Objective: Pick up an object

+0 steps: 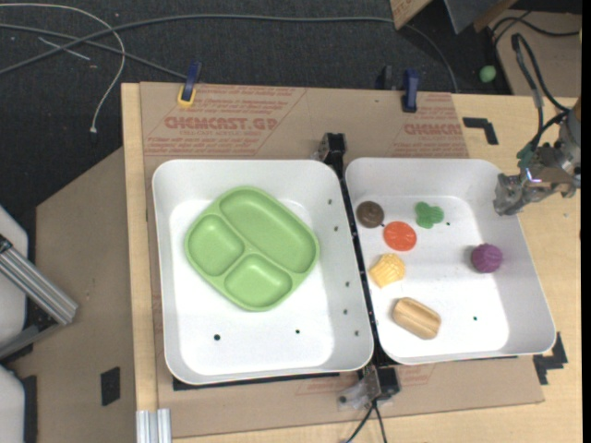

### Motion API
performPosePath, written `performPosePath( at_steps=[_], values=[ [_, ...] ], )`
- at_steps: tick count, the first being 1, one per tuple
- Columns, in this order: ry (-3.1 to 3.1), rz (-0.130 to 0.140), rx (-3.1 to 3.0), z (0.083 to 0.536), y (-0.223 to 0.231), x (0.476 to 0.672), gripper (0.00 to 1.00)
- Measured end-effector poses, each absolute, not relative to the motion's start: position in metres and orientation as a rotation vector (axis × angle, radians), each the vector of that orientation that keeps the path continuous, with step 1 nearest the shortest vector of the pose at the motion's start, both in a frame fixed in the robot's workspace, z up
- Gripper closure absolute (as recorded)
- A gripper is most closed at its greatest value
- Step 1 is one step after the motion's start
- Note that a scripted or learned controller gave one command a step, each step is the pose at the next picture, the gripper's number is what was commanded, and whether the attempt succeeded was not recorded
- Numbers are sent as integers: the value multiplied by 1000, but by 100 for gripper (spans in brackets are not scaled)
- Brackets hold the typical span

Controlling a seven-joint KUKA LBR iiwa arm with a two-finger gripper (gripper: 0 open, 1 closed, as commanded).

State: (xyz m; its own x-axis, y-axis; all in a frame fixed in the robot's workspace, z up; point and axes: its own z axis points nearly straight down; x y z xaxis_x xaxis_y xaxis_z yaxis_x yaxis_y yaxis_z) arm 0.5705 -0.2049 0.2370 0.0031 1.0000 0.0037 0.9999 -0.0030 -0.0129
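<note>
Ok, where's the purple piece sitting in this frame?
The purple piece lies in the right bin, near its right wall, apart from the other items and below-left of the gripper at the bin's upper right corner.

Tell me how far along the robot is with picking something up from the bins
Nothing looks done yet. The gripper sits at the right bin's far right rim, with no object seen between its fingers. All six toy foods lie loose in that bin: brown ball, green piece, orange disc, yellow corn, bread roll and purple ball. Reaching, gripping and lifting remain.
</note>
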Motion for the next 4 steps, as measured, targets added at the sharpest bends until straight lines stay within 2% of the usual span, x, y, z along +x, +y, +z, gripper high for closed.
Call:
performPosePath(
  at_steps=[1,2,3,4],
  values=[
    [-2221,0,-2221,244,-204,573,0],
    [-2220,4,-2215,185,-199,580,0],
    [-2217,4,-2216,123,-193,578,0],
    [-2218,2,-2218,83,-192,577,0]
  ],
)
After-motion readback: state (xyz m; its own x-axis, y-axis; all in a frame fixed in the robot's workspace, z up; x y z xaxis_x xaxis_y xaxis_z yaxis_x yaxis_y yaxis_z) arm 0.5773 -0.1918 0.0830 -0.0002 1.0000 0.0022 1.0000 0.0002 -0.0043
